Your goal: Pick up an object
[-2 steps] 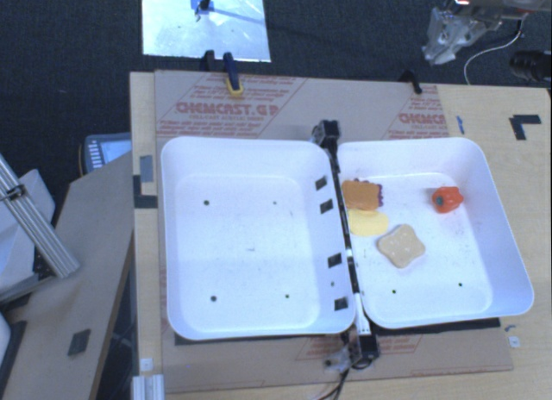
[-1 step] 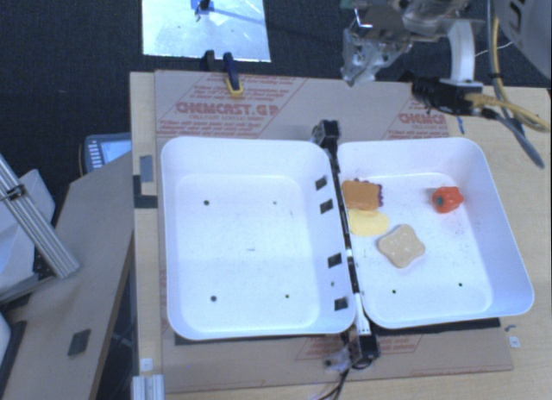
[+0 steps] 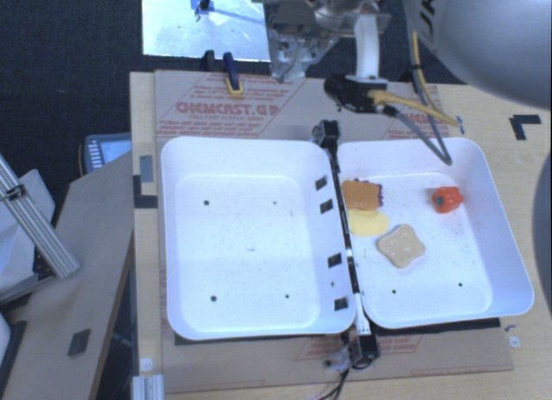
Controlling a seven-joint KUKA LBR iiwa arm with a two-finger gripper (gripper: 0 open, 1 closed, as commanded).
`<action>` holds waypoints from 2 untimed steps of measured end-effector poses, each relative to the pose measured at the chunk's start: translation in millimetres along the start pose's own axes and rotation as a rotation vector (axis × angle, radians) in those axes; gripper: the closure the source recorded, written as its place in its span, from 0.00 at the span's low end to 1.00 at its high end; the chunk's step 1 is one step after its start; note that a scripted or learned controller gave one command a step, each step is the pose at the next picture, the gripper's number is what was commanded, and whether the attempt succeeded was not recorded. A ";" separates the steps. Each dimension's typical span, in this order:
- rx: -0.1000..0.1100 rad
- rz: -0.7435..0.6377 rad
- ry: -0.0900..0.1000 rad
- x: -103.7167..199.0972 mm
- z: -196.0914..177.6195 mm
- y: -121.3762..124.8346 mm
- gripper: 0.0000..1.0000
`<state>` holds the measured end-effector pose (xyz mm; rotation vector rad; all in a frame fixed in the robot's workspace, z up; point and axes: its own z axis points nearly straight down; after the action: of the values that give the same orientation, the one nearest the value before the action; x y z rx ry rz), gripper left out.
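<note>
In the right bin (image 3: 496,260) lie several small toy foods. An orange-brown piece with a purple edge (image 3: 361,194) sits by the bin's left wall, and a flat yellow piece (image 3: 369,222) lies just in front of it. Right of that yellow piece rests a beige bread slice (image 3: 401,246). A red-orange pepper (image 3: 447,199) sits alone toward the back right. My gripper (image 3: 287,60) hangs high at the top of the view, over the cardboard behind the bins and well apart from all the objects. Nothing shows in its grasp.
The left bin (image 3: 185,217) adjoins the right one along a clipped centre seam (image 3: 336,234). A black fitting with yellow cables (image 3: 366,95) hangs behind the right bin. Behind the bench lies a shiny metal sheet (image 3: 185,10). An aluminium rail (image 3: 34,226) leans at far left.
</note>
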<state>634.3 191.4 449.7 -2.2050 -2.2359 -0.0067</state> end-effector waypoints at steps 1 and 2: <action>-0.002 0.006 -0.001 46.1 -15.5 6.6 1.00; -0.008 0.008 -0.001 42.6 -90.5 25.8 1.00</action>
<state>659.3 234.0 540.4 -2.2179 -2.2319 -0.0154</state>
